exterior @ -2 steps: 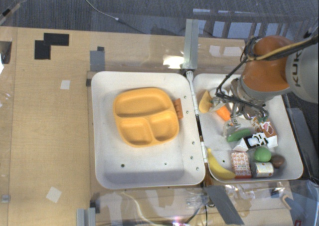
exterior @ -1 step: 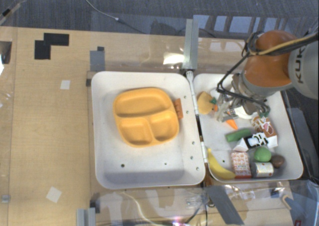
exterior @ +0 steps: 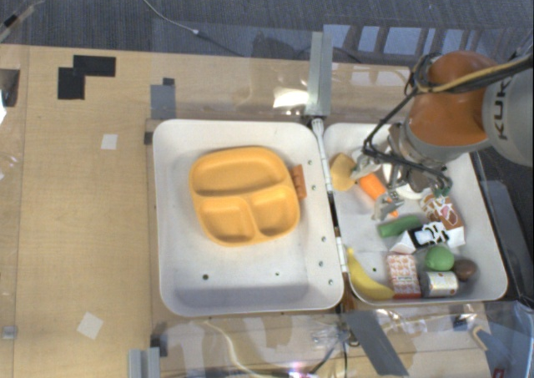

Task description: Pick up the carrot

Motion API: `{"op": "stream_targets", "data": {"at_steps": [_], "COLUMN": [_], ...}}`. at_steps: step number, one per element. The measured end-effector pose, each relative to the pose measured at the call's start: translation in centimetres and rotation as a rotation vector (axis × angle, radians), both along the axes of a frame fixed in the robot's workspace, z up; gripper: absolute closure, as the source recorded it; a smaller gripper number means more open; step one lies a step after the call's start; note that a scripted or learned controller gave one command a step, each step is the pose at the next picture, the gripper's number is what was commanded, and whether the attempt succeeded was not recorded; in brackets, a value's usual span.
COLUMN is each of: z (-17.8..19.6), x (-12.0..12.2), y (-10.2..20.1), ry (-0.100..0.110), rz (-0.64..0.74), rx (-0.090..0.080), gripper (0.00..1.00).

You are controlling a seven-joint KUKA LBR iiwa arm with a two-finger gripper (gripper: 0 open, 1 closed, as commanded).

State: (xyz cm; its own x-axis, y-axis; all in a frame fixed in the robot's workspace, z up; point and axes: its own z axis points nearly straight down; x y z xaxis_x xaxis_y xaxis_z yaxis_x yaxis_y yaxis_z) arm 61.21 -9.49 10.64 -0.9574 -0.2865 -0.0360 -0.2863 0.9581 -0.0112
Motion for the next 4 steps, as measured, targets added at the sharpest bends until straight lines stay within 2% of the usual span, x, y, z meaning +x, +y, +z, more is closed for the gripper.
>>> {"op": "stream_targets", "data": {"at_steps": [1, 2, 3, 4], "z": [-1.5, 0.0, 8.3, 8.1], "x": [-1.2, -0.6, 1.6, 1.5], "y": [0.5, 0.6, 6.4, 6.3], "ry": [0.021, -0.001, 0.022, 0.025], "rz": [-0.198, -0.194, 0.138, 0.136], "rx": [0.005, 0.007, -0.001, -0.001], "gripper": [0.0, 1.0, 1.0, 0.0]}}
